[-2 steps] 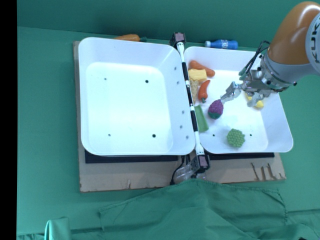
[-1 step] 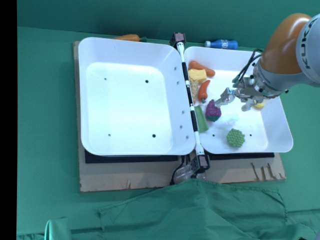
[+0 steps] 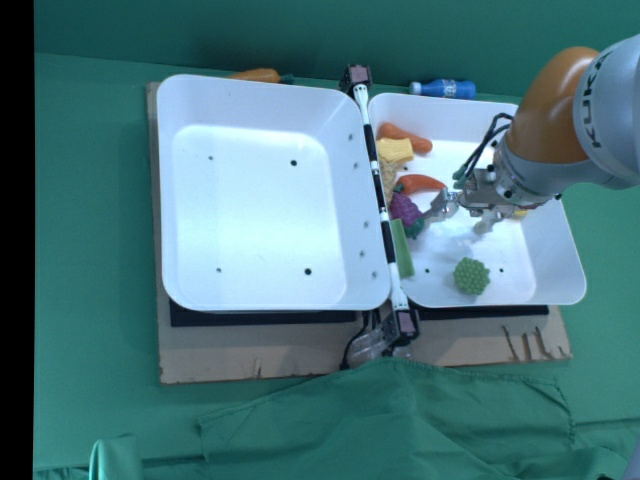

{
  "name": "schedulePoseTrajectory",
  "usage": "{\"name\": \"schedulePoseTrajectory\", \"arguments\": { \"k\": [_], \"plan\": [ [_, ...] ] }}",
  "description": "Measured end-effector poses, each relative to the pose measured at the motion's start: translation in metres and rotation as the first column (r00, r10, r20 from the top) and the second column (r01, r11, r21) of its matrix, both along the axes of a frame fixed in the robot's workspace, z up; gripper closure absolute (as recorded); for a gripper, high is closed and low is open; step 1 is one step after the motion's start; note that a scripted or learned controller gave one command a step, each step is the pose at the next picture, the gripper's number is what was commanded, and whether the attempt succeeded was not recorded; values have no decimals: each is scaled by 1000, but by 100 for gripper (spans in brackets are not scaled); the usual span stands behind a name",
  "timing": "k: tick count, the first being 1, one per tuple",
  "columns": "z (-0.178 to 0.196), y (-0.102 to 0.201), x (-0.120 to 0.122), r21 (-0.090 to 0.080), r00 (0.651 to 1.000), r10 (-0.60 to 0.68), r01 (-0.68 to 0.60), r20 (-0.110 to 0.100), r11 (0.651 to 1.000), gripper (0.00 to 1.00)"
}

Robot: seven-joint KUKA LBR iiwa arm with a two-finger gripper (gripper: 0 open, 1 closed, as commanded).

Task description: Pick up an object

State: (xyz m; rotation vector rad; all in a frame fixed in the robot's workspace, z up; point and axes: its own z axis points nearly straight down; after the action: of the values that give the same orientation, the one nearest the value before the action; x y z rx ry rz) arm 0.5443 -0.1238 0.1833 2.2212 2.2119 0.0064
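Camera view: two shallow white bins are seen side by side on a brown board over green cloth. The left bin [image 3: 260, 203] holds nothing visible but small dark holes in its floor. The right bin [image 3: 545, 268] holds the toy food, crowded along its left wall near the divider: an orange carrot-like piece [image 3: 405, 139] at the top, a yellow block [image 3: 394, 151] just below it, a second orange carrot [image 3: 420, 182], a purple grape-like cluster [image 3: 404, 208], and a long green stick [image 3: 402, 248] lying along the wall. A green bumpy ball [image 3: 471, 276] sits apart, lower in the bin's open floor.

The gripper [image 3: 446, 206] is lowered inside the right bin, reached in from the right under the arm's orange band, just beside the second carrot and the purple cluster. Whether it is wide, narrow or holding anything cannot be told; nothing is seen lifted. The pile is judged the likely target, since the tool is pointed at it rather than at the isolated ball. Crowding against the wall is judged a risk for a clean pick.

Outside the bins, a blue bottle [image 3: 443, 89] and an orange item [image 3: 256, 74] lie on the cloth beyond the far rims.
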Motion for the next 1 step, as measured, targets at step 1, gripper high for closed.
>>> {"name": "schedulePoseTrajectory", "arguments": {
  "k": [1],
  "plan": [
    [15, -2, 3, -4, 1000, -4, 4, 14, 1000, 100]
  ]
}}
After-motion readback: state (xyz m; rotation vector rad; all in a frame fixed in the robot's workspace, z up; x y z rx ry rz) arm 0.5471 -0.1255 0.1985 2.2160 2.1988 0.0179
